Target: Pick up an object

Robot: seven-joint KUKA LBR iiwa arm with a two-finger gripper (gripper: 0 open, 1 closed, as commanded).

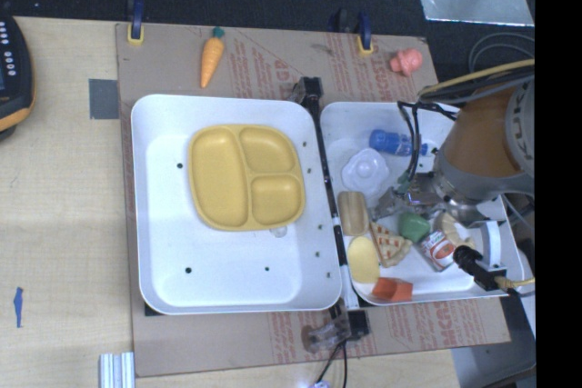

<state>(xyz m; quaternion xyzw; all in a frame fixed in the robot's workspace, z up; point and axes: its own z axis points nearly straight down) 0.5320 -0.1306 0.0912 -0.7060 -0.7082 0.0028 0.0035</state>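
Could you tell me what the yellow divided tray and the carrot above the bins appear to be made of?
Yellow divided tray: probably moulded plastic, matte, with an even colour and rounded compartment walls. Carrot: likely a plastic or rubber toy, uniformly orange with a green tip; the view leaves it open.

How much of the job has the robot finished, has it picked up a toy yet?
Nothing looks lifted yet. The gripper is low in the right bin, among the toys and close above a green toy, but I can't tell whether it has hold of anything. The waffle piece, the can and the blue bottle lie in the bin. Grabbing and raising one is left.
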